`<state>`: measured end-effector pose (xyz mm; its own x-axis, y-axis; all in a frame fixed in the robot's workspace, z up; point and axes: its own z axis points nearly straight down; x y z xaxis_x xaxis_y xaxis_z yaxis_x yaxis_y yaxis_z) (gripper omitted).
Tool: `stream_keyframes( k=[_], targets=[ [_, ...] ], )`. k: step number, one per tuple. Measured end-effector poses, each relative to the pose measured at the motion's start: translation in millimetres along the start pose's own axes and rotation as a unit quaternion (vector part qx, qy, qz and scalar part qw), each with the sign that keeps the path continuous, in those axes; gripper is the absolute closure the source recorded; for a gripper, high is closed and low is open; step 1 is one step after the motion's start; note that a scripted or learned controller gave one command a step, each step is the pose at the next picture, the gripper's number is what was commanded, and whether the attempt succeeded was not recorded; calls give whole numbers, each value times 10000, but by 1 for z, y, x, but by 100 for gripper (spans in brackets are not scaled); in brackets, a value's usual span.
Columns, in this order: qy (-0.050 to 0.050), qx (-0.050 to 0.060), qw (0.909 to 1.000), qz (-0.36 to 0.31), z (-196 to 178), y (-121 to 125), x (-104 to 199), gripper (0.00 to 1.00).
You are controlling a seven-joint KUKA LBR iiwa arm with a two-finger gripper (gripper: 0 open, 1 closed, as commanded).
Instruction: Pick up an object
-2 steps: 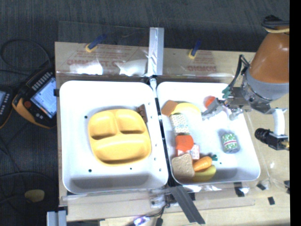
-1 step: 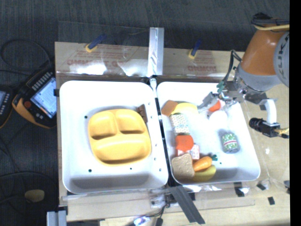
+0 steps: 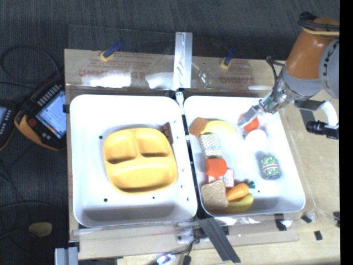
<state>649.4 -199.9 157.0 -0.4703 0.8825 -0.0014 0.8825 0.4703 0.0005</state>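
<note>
Apparently mid-pick. Gripper [image 3: 252, 116] hangs low over the right bin [image 3: 287, 148], near its far right corner. A small red-orange object [image 3: 252, 125] sits at its tip, seemingly touching; grip unconfirmed, and finger spread cannot be told. A white piece [image 3: 257, 136] lies just beneath. Other items lie toward the bin's middle and near side. Lift not yet evident; pick-up remains to be done.

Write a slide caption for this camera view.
Grey-and-orange arm's gripper over right white bin; yellow compartment tray in left.
</note>
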Motion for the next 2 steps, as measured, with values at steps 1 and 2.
stream_keyframes(
  k=[1, 2],
  targets=[
    [3, -2, 9956, 939, 6, 1, -21, 0],
    [43, -15, 9844, 1759, 60, 1, -17, 0]
  ],
)
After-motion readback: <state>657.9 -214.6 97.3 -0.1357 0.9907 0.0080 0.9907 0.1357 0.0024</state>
